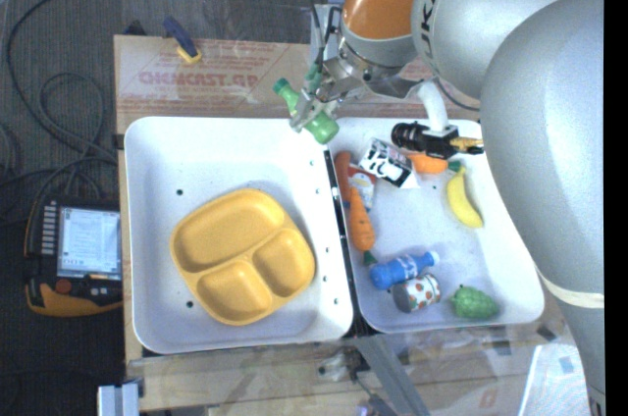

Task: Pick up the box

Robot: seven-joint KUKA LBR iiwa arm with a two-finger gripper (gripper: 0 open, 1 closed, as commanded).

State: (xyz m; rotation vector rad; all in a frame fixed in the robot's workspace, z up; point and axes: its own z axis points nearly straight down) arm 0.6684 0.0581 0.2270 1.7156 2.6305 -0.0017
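The jaws (316,110) hung at the frame's upper middle over the bins' shared edge, pinching a green object (306,113). The box (386,163) lay untouched in the right bin (510,247), so the task seemed undone.

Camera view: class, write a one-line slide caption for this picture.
KUKA arm's gripper hangs above the bins' far edge by a green object, away from the box in the right bin; yellow tray in the left.

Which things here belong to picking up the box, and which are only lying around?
Belong to the job: box in the right bin; gripper.

Lying about: yellow tray, carrot, banana, blue bottle, green bottle.
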